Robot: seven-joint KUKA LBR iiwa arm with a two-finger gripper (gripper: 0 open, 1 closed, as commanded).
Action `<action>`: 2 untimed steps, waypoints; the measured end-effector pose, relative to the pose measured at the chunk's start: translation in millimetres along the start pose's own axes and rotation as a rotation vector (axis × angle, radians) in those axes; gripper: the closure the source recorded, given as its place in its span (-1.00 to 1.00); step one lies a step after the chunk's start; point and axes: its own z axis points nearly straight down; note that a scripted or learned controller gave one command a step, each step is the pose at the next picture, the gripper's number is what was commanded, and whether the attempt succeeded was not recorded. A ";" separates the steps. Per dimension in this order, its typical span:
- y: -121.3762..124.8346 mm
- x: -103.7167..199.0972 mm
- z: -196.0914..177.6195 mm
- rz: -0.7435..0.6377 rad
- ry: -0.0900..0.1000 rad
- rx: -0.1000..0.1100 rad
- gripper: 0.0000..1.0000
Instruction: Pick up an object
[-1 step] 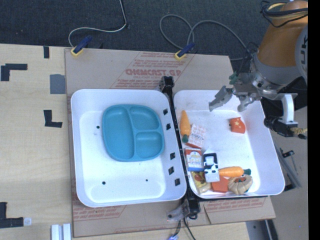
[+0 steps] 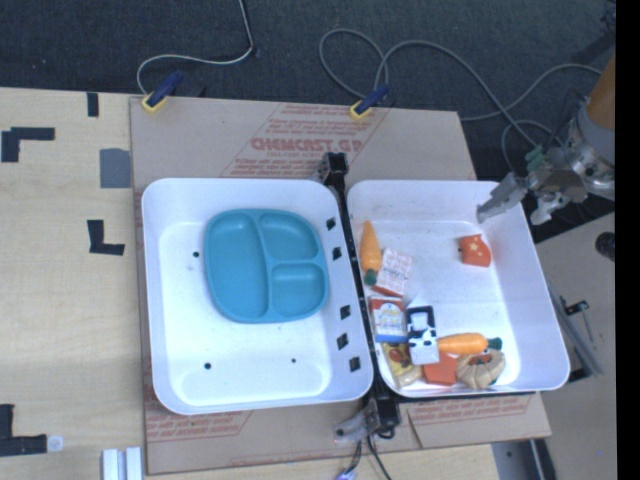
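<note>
Camera view, looking down at a slant. The jaws (image 2: 522, 200) hang over the upper right rim of the right bin (image 2: 520, 288), at the end of the grey arm (image 2: 585, 158) entering from the right. One light finger (image 2: 497, 203) slants down and left over the bin's corner; whether the jaws stand open or closed cannot be told, and nothing is seen between them.

The candidate objects lie in the right bin. A small orange block (image 2: 475, 251) sits alone near the right wall, just below and left of the jaws and apart from them. A carrot-shaped orange piece (image 2: 370, 247) lies along the left wall, with a white printed packet (image 2: 394, 271) beside it. Further down come a red-and-white packet (image 2: 388, 321), a black-and-white item (image 2: 422, 334), a second orange carrot shape (image 2: 463, 344), a red block (image 2: 438, 373) and a tan lumpy piece (image 2: 483, 368), crowded together at the lower edge.

The left bin (image 2: 180, 298), shallow, white and smooth with rounded corners, holds a teal divided plate (image 2: 266, 266) of three compartments. Both bins rest on a brown printed board (image 2: 290, 143) held by two blue-and-yellow clamps (image 2: 160, 93), on a pale wood-toned counter (image 2: 50, 318). Beyond lies dark carpet (image 2: 420, 8) crossed by thin grey cables (image 2: 440, 63).
</note>
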 end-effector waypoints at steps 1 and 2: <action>24.4 -24.5 107.9 -0.001 0.003 0.004 -1.00; 48.6 -26.6 190.8 -0.003 -0.001 -0.005 -1.00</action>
